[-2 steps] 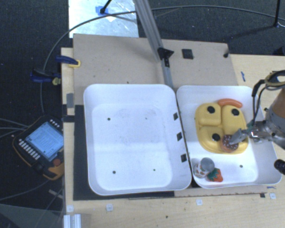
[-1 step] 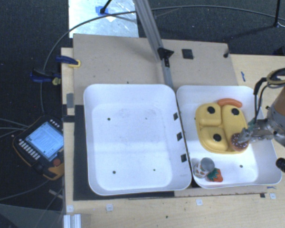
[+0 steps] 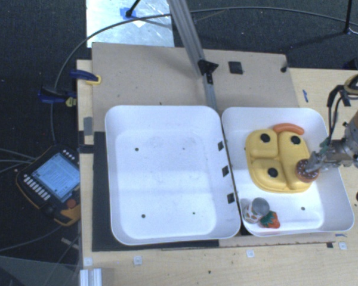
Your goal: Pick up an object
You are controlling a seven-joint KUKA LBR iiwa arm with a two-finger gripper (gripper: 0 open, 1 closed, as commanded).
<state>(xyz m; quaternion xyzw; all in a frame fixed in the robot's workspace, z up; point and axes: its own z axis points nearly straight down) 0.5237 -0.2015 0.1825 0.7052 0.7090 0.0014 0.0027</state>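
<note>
I see the gripper (image 3: pixel 306 170) over the right bin (image 3: pixel 331 216), at the right edge of the yellow toy (image 3: pixel 276 160). A small brown disc (image 3: pixel 303 169) sits at its tip; I cannot tell the hand's state.

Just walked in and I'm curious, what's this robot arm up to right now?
The arm reaches into the right bin and its gripper sits low at the right edge of the yellow toy. An orange piece lies beside the toy, and small items sit in the bin's near left corner. Nothing looks lifted yet.
</note>
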